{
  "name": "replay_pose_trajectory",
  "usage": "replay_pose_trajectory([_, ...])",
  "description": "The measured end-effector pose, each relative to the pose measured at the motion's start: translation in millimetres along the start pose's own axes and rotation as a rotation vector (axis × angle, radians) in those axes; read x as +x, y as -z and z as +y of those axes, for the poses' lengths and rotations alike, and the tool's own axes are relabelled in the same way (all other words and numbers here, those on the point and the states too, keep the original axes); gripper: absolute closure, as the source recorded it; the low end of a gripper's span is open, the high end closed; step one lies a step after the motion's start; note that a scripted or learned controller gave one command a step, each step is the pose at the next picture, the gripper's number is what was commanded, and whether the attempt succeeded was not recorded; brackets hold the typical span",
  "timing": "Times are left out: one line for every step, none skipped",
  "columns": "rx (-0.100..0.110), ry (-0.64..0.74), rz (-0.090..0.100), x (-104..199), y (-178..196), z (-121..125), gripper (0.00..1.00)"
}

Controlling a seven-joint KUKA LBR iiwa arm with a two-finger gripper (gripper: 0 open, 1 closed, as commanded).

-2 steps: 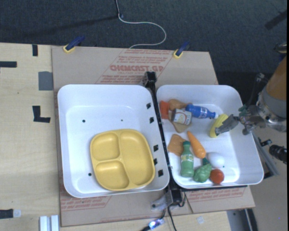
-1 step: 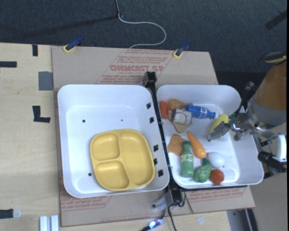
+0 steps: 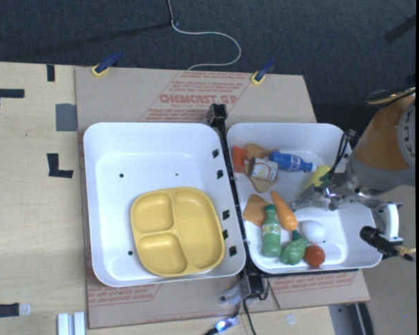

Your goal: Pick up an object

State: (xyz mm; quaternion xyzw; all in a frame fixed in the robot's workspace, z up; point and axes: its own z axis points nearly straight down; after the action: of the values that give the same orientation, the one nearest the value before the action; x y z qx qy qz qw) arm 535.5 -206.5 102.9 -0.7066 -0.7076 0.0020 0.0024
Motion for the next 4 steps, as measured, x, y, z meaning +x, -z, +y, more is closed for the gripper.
replay_pose_trajectory([-0.004,0.0,-0.002,0.7,-19.2,0.1,0.0])
replay_pose_trajectory([-0.007,0.001,-0.003,0.6,-7.7,0.6,1.0])
replay_pose_trajectory([-0.008,-0.001,-0.001,-8.8,41.4,1.0,1.0])
replay_pose_trajectory([-0.011,0.0,-0.003,-11.5,103.7,6.4,1.0])
